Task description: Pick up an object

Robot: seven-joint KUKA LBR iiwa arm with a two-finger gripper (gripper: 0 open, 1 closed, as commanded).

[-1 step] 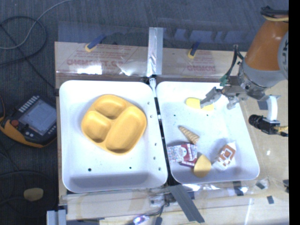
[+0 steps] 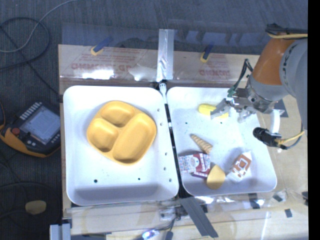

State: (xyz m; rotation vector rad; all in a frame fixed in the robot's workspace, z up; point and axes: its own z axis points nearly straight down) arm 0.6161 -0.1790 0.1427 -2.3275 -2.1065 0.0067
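Observation:
My gripper (image 2: 231, 114) hangs over the back of the right bin (image 2: 260, 149), its two silver fingers spread apart with nothing between them, so it is open. A small yellow object (image 2: 205, 109) lies just left of the left finger (image 2: 218, 112), touching or nearly touching it. Further forward in the same bin are a tan ice-cream cone (image 2: 201, 143), a red-and-white packet (image 2: 194, 164), a yellow wedge (image 2: 216, 177) and a white-and-orange carton (image 2: 240, 165).
The left bin (image 2: 75, 134) holds a yellow three-part dish (image 2: 121, 131). A ridge (image 2: 168, 129) divides the two bins. A black cable connector (image 2: 264, 135) hangs off the arm on the right. A handheld pendant (image 2: 35, 129) lies on the floor at left.

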